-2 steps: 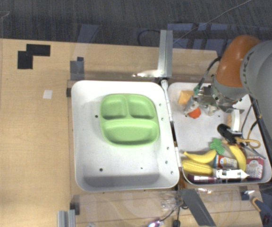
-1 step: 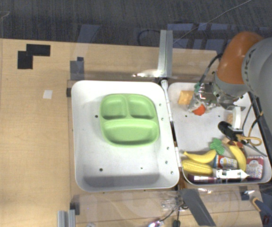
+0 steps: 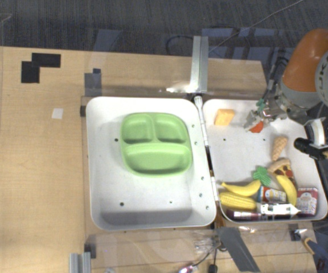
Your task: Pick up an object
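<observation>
My gripper (image 3: 260,116) hangs over the far part of the right bin (image 3: 238,152), reaching in from the right. Directly beneath its tip is a small orange-red piece (image 3: 257,127) with a bit of green beside the tip; whether the piece is held or merely lies under the gripper is unclear. A yellow cheese wedge (image 3: 224,118) lies to the left of the gripper. A tan cone-shaped item (image 3: 278,147) lies nearer the front, to its right.
The left bin (image 3: 104,169) holds a green divided plate (image 3: 154,143). Piled along the right bin's front edge are a banana (image 3: 241,189), a corn cob (image 3: 236,201), a second banana (image 3: 288,187), a can (image 3: 273,195), a red box (image 3: 307,201) and a marker (image 3: 275,211).
</observation>
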Controlling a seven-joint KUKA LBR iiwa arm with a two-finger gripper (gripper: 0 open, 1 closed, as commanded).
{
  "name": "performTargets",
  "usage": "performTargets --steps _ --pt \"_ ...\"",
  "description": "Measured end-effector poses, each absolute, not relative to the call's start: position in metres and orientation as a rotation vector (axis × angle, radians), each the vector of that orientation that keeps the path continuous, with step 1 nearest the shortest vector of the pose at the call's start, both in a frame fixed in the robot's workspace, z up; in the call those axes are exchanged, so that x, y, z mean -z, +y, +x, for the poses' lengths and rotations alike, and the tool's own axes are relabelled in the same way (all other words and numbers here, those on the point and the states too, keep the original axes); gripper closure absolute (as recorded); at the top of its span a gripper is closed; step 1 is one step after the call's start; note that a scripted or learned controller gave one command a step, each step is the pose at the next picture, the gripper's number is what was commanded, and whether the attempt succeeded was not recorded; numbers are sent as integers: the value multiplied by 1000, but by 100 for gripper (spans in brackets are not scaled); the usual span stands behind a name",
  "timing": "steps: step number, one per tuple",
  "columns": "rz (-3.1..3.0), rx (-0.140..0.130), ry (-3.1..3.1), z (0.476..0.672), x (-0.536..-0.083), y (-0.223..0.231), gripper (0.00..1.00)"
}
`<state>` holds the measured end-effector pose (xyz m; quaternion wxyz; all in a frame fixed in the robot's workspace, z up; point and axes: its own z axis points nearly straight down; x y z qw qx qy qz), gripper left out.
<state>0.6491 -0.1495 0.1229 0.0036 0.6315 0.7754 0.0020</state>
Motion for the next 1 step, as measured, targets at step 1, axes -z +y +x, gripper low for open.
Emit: performTargets --steps 1 --pt "1995 -8 2419 637 -201 -96 100"
